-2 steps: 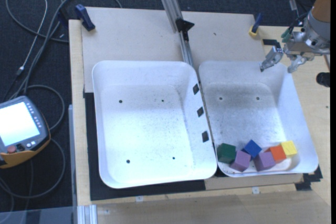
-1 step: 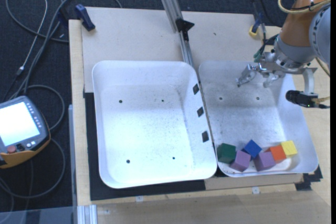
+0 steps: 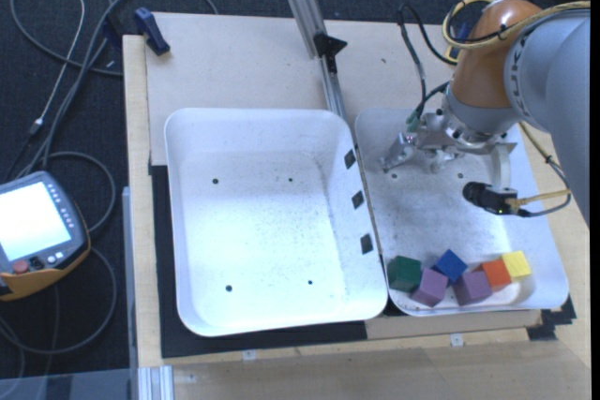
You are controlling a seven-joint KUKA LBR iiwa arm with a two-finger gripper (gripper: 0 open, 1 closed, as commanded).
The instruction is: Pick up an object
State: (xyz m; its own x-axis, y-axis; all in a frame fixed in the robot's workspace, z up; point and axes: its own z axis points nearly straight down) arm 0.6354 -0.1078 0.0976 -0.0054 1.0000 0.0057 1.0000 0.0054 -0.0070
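Overhead, grey arm with orange wrist band reaches in from the right; its metal two-finger gripper (image 3: 405,155) sits over the far part of the right shallow white bin (image 3: 412,211), well apart from the blocks. Gripper state: cannot tell. Along that bin's near wall, a row of small cubes: green (image 3: 405,273), purple (image 3: 432,286), blue (image 3: 451,264), second purple (image 3: 472,287), orange (image 3: 496,274), yellow (image 3: 516,264). Left white bin (image 3: 187,145) alongside.

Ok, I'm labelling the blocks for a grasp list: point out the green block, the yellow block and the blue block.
green block (image 3: 405,273): camera view, top face.
yellow block (image 3: 516,265): camera view, top face.
blue block (image 3: 450,264): camera view, top face.
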